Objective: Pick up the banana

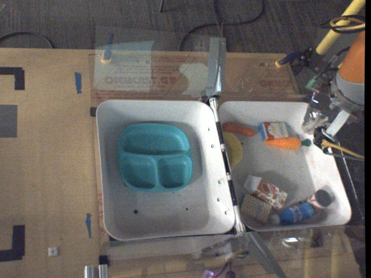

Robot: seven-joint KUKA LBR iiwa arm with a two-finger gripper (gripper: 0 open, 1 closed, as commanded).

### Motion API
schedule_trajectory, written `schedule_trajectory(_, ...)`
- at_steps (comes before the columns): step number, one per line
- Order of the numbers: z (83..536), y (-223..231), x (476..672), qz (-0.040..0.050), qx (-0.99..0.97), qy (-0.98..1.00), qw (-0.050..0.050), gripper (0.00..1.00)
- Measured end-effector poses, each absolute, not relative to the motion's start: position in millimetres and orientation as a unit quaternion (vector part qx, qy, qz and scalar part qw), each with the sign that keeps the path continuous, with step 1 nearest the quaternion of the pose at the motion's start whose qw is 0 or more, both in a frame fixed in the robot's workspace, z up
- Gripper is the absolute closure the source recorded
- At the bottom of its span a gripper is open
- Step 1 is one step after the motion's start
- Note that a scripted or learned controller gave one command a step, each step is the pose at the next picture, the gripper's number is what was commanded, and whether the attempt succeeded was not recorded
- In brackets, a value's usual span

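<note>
The banana is a yellow curved shape lying against the left wall of the right bin, partly tucked under the divider between the bins. My gripper hangs over the right bin's far right corner, well to the right of the banana and apart from it. It stands just right of an orange carrot. The grey arm with its orange band comes in from the right edge.
In the right bin lie an orange sausage-like piece, a small carton, a second carton, a waffle-like square, a blue bottle and a small can. The left bin holds a teal divided plate.
</note>
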State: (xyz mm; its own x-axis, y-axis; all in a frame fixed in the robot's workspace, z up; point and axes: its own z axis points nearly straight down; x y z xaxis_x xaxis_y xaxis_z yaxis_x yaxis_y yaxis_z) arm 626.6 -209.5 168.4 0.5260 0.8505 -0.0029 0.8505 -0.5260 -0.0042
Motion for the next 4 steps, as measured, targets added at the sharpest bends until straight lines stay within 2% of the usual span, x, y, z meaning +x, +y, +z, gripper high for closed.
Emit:
schedule_trajectory(1, 105, -190, 660.8, -0.0002, -0.811, -0.586, -0.001, 1.00)
schedule_trajectory(2, 162, -139, 627.0, 0.0038, -0.933, -0.361, 0.003, 1.00)
schedule_trajectory(3, 285, -86, 655.5, 0.0031, -0.945, -0.328, 0.001, 1.00)
schedule_trajectory(4, 107, -94, 651.9, 0.0050, -0.975, -0.222, 0.002, 1.00)
